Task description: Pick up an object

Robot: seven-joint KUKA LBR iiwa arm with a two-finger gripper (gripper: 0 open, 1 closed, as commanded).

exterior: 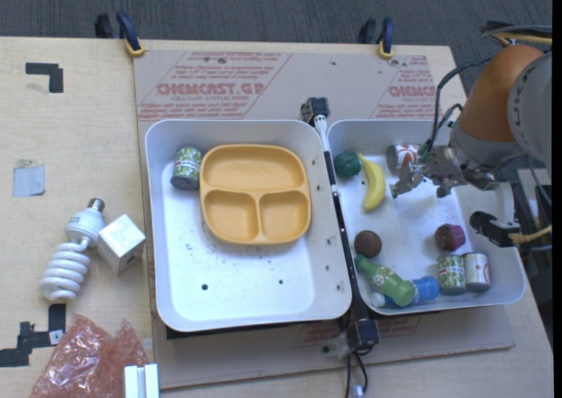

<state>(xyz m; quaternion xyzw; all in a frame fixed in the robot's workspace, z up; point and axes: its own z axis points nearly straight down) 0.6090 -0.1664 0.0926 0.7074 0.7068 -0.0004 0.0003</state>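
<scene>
Banana [373,182]: lies in right bin [500,295], near its left wall.
Gripper [411,178]: hovers just right of banana, fingers apart, holding nothing.
Advice: centre over banana, descend straight, avoid red can [403,156].

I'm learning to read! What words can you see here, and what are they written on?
"CHEMCAST G P" in red, on the brown sheet behind the left bin.
"CHEMCAS", cut off by the arm, at that sheet's right end.
Can labels: too small to read.
</scene>
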